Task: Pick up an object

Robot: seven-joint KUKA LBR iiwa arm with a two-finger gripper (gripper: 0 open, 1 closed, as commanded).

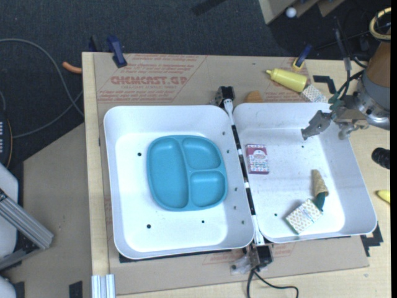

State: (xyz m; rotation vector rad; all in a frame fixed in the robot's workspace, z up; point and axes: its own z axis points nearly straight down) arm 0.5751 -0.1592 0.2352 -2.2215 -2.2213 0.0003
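Note:
The right bin (347,166) holds three small things. A red and white card box (257,159) lies near its left wall. A tan cone with a teal tip (319,188) lies toward the front right, and a checked packet (304,216) sits just in front of it. My gripper (324,132) hangs over the bin's far right corner, well behind the cone and to the right of the box. Its two dark fingers (311,128) stand apart with only white bin floor between them.
A blue divided plate (186,171) lies in the left bin (124,135). A yellow toy (286,77) and a small orange piece (253,96) lie on the bench behind the right bin. Blue clamps (116,51) grip the board's far edge.

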